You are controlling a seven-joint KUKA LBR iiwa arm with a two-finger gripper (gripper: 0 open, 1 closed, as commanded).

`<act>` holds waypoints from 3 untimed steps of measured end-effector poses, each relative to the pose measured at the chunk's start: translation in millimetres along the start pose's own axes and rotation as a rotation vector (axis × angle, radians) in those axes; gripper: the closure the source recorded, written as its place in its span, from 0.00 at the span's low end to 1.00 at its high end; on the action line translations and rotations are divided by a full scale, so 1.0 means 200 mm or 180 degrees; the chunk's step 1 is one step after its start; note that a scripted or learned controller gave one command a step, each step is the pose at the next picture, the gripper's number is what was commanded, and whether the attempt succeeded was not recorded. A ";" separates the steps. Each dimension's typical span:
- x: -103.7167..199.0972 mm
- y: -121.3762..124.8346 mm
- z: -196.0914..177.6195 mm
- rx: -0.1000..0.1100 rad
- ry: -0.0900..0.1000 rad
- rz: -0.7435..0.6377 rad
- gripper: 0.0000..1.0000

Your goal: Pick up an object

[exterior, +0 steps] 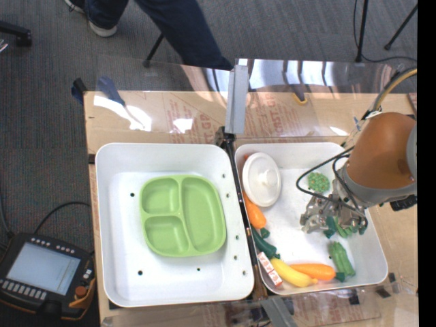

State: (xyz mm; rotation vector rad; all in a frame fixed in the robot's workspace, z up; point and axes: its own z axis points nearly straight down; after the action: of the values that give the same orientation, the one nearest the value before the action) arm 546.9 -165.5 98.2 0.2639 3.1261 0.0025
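Gripper point(332, 218) is down low in the right bin point(304, 157), near its right side, and honestly I can't tell how the jaws stand; it's all metal clutter from this angle.

There's a green piece point(345, 227) touching or right under the fingers, so that looks like the target, but I can't see it actually pinched.

Main risk: the green broccoli point(317, 181) and the green bean pod point(340, 259) sit near, so a sloppy close could nudge them or grab nothing. The bin wall is near too, so a finger could catch it.

Elsewhere in that bin: white bowl point(263, 178), carrot point(255, 214), banana point(291, 273).

Left bin point(116, 162) holds a green divided plate point(182, 214). Bench is cardboard-topped, grey carpet around, someone's legs point(139, 5) up top.
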 end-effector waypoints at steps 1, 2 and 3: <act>-0.18 -0.18 -0.23 0.0003 0.0002 -0.0800 1.00; -0.18 -0.18 -0.23 0.0000 0.0006 -0.0797 0.00; -0.46 0.18 0.07 -0.0008 0.0024 -0.0467 0.00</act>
State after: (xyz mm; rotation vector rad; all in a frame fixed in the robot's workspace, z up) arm 644.5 -146.1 85.0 0.0340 3.1442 0.0070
